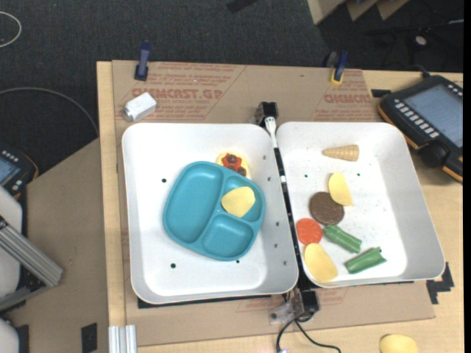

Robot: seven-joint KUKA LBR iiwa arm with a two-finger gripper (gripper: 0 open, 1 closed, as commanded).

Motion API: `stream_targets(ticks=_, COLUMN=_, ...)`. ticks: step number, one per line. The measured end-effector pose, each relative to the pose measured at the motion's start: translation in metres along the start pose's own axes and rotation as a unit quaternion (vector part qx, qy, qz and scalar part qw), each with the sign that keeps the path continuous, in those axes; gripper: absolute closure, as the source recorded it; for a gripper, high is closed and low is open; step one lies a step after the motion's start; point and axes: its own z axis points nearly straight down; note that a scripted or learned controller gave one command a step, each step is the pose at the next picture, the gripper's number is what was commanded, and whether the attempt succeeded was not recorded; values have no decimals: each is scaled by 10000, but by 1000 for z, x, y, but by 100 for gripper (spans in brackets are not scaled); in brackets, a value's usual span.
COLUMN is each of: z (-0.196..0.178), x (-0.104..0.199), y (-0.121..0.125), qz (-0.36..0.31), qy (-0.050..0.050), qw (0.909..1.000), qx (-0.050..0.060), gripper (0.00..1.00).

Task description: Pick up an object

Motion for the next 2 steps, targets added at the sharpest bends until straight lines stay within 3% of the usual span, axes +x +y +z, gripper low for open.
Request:
stream_targets(ticks=1, z=1, x=12, y=0, qz=2, qy=9, qw=10000, qx=18, gripper=100)
stream_targets(ticks=2, z=1, x=0, y=0, qz=8, qy=3, qw=10000, qx=10, gripper=100)
